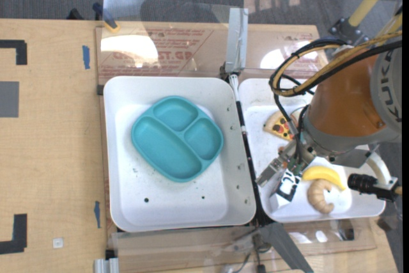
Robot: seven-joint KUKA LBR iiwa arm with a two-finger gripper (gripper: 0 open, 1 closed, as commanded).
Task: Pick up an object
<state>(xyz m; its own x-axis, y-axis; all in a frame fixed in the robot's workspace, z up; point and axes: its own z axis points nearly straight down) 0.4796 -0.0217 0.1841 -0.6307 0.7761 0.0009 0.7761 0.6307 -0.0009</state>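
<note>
1. Progress: nothing lifted yet, as far as I can judge. Arm point(348, 96) is low over the right bin point(255, 113); grasp and lift remain.
2. Gripper point(281, 172): finger state can't be told from this angle, nothing seen held.
3. Candidates in right bin: banana point(323, 174), croissant-like pastry point(319, 196), pizza slice point(279, 126).
4. Left bin point(121, 137): teal divided plate point(177, 137).
5. Writing: partial "KU" on arm housing; faint red print on cardboard point(153, 51), unreadable.

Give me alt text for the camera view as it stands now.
The grey and orange arm reaches into the right bin, its gripper low among a pizza slice toy, a banana and a croissant-like pastry. The left bin holds a teal divided plate.
</note>
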